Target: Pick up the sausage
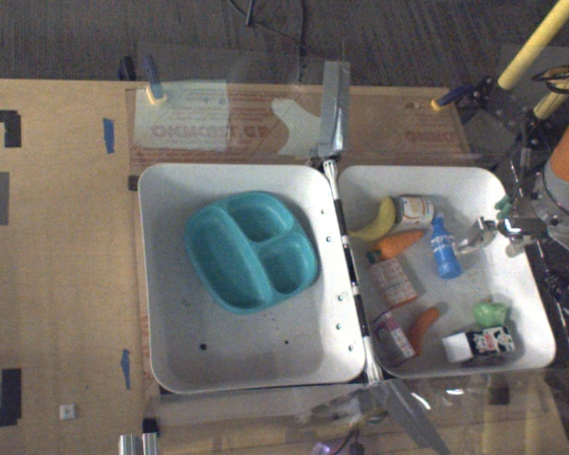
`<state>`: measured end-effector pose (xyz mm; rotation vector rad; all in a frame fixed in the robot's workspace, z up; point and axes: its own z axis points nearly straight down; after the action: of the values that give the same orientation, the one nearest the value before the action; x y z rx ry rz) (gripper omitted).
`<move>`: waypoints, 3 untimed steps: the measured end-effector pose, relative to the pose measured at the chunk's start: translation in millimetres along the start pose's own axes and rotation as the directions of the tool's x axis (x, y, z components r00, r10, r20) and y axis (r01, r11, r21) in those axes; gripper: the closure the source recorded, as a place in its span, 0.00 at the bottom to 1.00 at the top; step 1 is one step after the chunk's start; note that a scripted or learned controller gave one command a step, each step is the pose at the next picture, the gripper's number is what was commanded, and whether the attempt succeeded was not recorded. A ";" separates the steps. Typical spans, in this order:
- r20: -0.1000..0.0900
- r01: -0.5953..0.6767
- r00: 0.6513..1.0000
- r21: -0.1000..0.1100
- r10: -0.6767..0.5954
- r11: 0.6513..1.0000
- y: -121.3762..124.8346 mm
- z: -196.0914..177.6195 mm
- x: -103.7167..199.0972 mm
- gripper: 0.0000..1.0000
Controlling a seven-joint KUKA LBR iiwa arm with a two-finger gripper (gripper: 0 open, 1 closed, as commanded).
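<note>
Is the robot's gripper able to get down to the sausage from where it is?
Probably yes. The sausage lies uncovered in the right bin, nothing on top, though a small packet sits close beside it.

Single fixed camera above bench (57, 254), looking down at slant, both bins (161, 282) framed, medium distance.

A reddish-brown toy sausage (423, 326) is lying in the right white bin (541, 303), lower centre. The metal two-finger gripper (478, 238) is hovering upper right of it.
</note>
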<state>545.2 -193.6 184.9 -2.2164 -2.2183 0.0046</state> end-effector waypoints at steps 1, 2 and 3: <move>0.001 0.046 0.999 -0.002 -0.046 0.999 -37.2 95.5 36.3 0.00; 0.004 0.035 0.999 -0.001 -0.035 0.999 -38.1 88.6 30.9 1.00; 0.004 0.037 0.999 -0.001 -0.037 0.999 -38.1 88.8 31.4 0.00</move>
<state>506.6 -162.0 96.4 -2.1778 -2.2609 0.0075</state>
